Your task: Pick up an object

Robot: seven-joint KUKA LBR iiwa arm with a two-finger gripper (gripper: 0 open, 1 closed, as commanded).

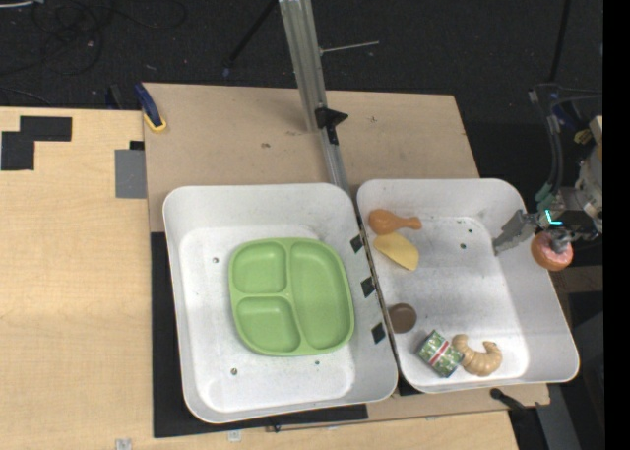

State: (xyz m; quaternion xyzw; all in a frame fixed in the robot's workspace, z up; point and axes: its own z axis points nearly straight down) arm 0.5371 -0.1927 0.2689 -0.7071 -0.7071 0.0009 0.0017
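Stock at this moment, listed outward from the claw [551, 231].

1. Claw. It is seen at the far right edge of the right bin [532, 340], above the rim, at the end of an arm that is mostly cut off by the picture's edge. Whether it is open or closed cannot be told; the parts are too small and dark. A small teal light is seen on it.

2. Reddish round object [552, 252]. It is found just below the claw, touching or nearly touching it, over the bin's outer rim. Whether it is gripped or merely lies beside the claw cannot be told.

3. Orange drumstick-shaped piece [393, 223] and yellow wedge [399, 252]. Both are placed well apart from the claw, on the opposite side of the same bin, near the dividing wall.

4. Brown round piece [401, 317]. It is placed beyond the wedge, toward the bin's near edge.

5. Green can [437, 353] and tan croissant-shaped piece [479, 356]. They lie side by side, touching, by the near rim.

6. Green divided plate [291, 296]. It is set in the middle of the left bin [187, 241], farthest from the claw.

Judgement: the loose pieces are scattered so that any one can be taken singly; the touching pair is likely the hardest to take cleanly.
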